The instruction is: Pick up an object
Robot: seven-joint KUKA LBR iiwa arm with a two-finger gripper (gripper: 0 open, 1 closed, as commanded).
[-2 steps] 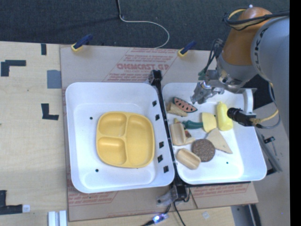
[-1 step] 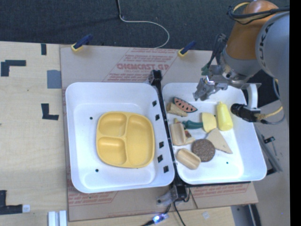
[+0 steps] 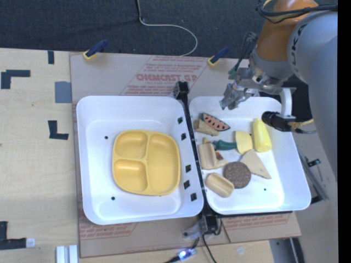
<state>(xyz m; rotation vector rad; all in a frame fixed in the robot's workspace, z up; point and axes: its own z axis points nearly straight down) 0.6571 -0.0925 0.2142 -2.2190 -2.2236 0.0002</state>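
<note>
1. Centrally, right bin [image 3: 285,193]: toy foods clustered, including a red-and-green watermelon slice [image 3: 215,123], yellow cob [image 3: 261,135] and brown round patty [image 3: 237,174].
2. Gripper [image 3: 230,101]: above the bin's far edge, carrying nothing.

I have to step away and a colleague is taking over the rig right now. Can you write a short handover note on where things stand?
Claw: hovers over the far edge of the right bin, nothing visible between its fingers; whether it is open or shut can't be told.
Things: toy food items lie together in the right bin, among them a watermelon slice, a yellow piece and a brown round patty. The left bin holds a yellow divided plate.
Done: nothing picked up.
Left: lower, grasp one item, lift it.
</note>
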